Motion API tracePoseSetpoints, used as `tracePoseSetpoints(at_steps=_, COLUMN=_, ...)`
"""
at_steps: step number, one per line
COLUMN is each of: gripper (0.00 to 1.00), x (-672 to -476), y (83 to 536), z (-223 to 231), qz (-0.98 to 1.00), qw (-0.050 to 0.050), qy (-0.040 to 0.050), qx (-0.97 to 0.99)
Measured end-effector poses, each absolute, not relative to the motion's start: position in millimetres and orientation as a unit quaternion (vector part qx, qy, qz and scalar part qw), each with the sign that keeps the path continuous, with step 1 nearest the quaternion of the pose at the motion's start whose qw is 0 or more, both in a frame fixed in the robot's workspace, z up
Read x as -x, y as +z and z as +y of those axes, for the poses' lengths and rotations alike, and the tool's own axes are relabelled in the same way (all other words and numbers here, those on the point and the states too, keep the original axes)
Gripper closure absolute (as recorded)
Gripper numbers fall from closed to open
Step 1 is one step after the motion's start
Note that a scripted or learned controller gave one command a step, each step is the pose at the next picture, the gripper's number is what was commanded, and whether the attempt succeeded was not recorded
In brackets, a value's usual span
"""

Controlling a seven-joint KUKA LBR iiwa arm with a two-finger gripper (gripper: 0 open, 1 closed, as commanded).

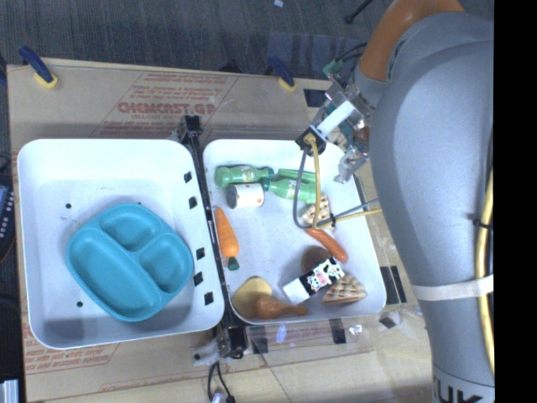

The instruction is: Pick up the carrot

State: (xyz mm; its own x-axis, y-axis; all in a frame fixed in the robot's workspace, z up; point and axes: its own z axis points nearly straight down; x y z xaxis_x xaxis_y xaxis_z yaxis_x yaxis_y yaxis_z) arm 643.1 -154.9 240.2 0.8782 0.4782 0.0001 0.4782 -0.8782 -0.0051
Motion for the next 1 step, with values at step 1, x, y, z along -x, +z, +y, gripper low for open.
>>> tracePoseSetpoints(at_steps=1, gripper=0.00, x=-602.0, y=89.6, z=-115.1, qz=-0.230, qw=0.004, qy=0.0040, qx=0.973)
